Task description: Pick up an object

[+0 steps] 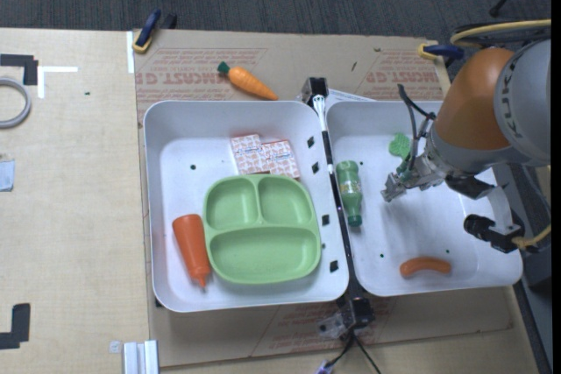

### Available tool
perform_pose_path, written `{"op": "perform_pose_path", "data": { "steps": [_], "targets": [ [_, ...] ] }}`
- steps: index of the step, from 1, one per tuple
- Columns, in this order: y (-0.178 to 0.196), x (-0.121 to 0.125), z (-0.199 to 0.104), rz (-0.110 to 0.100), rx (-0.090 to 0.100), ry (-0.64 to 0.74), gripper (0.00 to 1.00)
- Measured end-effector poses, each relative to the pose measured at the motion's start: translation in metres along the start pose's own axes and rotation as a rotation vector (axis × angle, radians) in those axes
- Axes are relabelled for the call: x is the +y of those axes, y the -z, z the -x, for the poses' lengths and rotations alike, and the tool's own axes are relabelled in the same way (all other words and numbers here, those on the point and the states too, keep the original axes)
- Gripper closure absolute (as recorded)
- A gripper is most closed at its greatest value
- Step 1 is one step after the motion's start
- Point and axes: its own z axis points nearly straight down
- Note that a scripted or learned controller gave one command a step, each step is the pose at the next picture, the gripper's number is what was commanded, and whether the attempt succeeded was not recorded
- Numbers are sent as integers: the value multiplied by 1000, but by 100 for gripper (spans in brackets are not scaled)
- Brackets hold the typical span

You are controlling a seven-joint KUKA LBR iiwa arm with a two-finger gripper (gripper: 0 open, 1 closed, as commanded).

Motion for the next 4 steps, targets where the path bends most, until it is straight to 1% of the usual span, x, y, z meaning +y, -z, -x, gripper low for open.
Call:
{"op": "perform_pose_path", "data": {
  "steps": [1,2,3,4],
  "targets": [
    [0,0,0,0,0,0,0],
    [27,72,34,0,-1,-146,0],
    [-10,84,71,1,-2,137,0],
    [1,85,71,4,-5,140,100]
  ]
}}
